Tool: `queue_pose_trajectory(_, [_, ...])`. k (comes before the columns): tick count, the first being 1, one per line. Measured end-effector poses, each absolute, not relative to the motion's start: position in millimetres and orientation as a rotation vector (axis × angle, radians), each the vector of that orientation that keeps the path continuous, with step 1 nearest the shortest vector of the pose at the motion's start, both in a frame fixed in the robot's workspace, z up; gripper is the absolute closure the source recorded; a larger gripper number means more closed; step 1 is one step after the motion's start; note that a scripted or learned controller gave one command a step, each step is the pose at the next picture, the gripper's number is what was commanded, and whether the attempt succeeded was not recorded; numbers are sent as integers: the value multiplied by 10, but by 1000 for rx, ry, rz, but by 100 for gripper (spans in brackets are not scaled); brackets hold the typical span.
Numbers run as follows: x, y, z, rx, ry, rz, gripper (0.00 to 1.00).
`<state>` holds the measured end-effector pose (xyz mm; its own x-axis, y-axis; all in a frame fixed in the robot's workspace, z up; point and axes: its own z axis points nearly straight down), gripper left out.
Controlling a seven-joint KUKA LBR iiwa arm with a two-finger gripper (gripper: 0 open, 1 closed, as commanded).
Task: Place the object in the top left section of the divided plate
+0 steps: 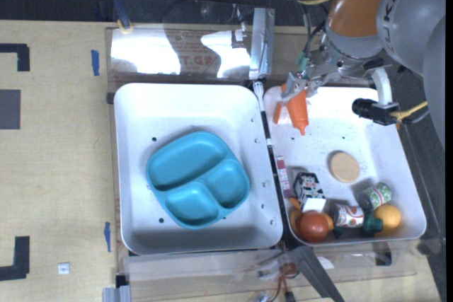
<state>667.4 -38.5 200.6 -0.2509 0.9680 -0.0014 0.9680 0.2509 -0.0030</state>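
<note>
A blue divided plate (pixel 198 179) with three sections lies in the left bin (pixel 134 117), tilted a little. My gripper (pixel 300 86) hangs over the far left corner of the right bin (pixel 407 173), close to the wall between the bins. An orange carrot-shaped toy (pixel 299 111) hangs point down from between its fingers, so the gripper is shut on it. The toy is right of the plate and further back.
Along the right bin's near side lie a tan round disc (pixel 345 167), a red tomato (pixel 315 225), a yellow-orange fruit (pixel 388 216), a green can (pixel 376 195), a red can (pixel 347 216) and a small black-and-white box (pixel 307 186).
</note>
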Motion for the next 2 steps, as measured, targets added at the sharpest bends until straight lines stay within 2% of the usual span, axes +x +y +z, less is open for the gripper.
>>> queue_pose_trajectory(1, [6660, -83, 1822, -1654, -2665, 5, 100])
queue_pose_trajectory(2, [5855, -83, 1868, -1218, -2904, 4, 100])
